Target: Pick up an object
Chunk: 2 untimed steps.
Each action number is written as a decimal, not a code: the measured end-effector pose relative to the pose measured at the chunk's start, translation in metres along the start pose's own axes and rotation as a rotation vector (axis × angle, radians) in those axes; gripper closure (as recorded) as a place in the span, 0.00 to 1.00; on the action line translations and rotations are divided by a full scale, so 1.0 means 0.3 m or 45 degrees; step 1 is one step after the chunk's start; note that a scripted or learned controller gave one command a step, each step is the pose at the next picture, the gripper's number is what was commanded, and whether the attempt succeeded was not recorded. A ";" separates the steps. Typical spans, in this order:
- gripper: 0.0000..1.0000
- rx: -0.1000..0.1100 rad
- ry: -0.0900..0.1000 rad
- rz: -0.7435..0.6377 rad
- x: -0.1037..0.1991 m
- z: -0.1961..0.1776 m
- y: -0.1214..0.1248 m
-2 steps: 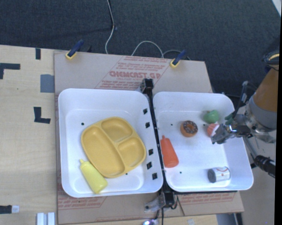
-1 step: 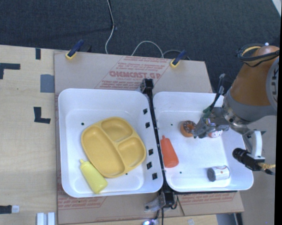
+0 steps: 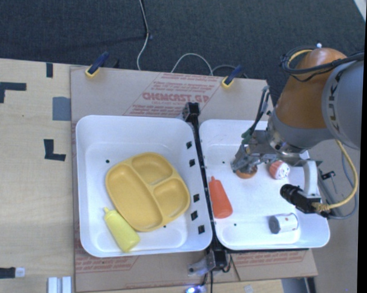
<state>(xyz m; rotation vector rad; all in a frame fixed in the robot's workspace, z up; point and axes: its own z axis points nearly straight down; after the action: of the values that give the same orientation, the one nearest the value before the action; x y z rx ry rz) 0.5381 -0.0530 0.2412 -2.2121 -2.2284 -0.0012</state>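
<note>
reaching into the right bin (image 3: 258, 232) from 3 o'clock, hovered low with the gripper (image 3: 245, 165) over a small brown object (image 3: 247, 172) near the bin's middle, toward 12 o'clock of its floor. could not tell whether the gripper was apart, together or clamped; too dark and too small to judge, and nothing seen plainly held.

looked like the closing-in stage of a pick, with the brown object as the likely target. to do it well: should have centred over the object before dropping further, kept clear of the red-and-white ball (image 3: 279, 170) lying just beside it at 3 o'clock, closed only once low enough to straddle it, then lifted straight up and checked for something actually held. round small things probably rolled away under a glancing touch, so a slow, square descent seemed wise.

elsewhere in the right bin: an orange bottle (image 3: 219, 198) at 9 o'clock against the divider, and a grey-and-white cylinder (image 3: 283, 223) at 5 o'clock. in the left bin (image 3: 91, 133): a yellow divided plate (image 3: 147, 191) in the middle and a yellow bottle (image 3: 121, 229) at 7 o'clock, just beside the plate.

writing: red print on the cardboard sheet (image 3: 173, 97) under the bins, partly legible, seemingly "chemcast gp". on the arm at far right, grey letters cut off, seemingly part of "kuka". no readable labels on the objects.
</note>
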 end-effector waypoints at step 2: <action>1.00 0.002 -0.001 0.000 0.357 0.089 0.057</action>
<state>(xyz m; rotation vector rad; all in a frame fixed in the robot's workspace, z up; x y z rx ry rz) 0.5542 0.0543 0.2145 -2.2116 -2.2275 0.0016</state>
